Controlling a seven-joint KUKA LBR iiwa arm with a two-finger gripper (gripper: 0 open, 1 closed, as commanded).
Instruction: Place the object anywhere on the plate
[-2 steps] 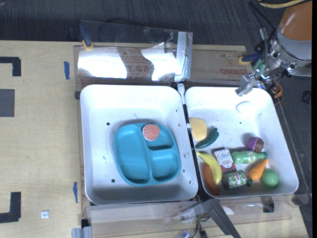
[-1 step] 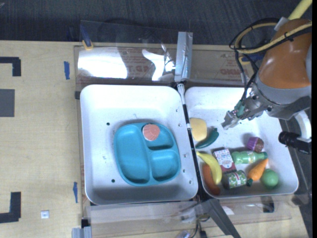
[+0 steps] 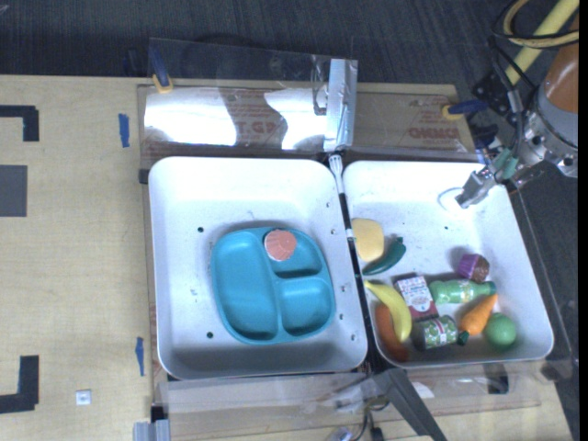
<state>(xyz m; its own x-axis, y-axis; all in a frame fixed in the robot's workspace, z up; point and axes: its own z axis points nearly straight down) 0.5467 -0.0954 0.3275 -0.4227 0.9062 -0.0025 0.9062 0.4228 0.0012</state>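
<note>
The small round pink disc (image 3: pixel 280 244), already on the teal sectioned plastic plate (image 3: pixel 246 309), looks light, stiff and flat, best pinched across its rim, while the metal two-finger gripper (image 3: pixel 477 189) hovers at the right bin's far edge, its state impossible to tell.

In the left white bin (image 3: pixel 184 200) lies a blue divided plate (image 3: pixel 248 292), with a round pinkish object (image 3: pixel 280 244) resting in its upper compartment. The right white bin (image 3: pixel 413 186) holds toy foods crowded toward its near side: a banana (image 3: pixel 393 306), a carrot (image 3: pixel 478 315), a green ball (image 3: pixel 501 331) and a green bottle (image 3: pixel 459 292). The tool (image 3: pixel 473 191) hangs over the right bin's far corner, well apart from them.
</note>
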